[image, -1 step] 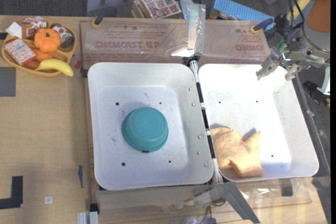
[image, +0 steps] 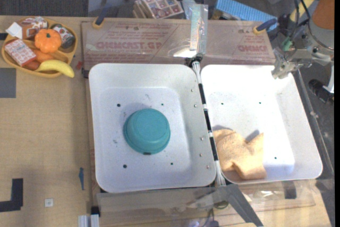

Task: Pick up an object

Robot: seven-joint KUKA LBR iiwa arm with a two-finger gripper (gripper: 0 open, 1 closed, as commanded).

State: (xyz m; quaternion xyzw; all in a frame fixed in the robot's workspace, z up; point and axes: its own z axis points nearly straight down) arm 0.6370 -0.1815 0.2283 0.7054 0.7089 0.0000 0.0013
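so the two-finger gripper (image: 280,69) hangs over the far right corner of the right shallow white bin (image: 297,114), the tan floppy sponge piece (image: 241,154) sits nearer the camera and left of it, and the upturned teal plastic bowl (image: 147,131) lies further left in the left shallow white bin (image: 106,87).

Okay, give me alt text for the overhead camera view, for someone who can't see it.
Two shallow white bins sit side by side: the left bin holds an upturned teal bowl, the right bin a tan sponge at its near left corner. The gripper hangs over the right bin's far right corner.
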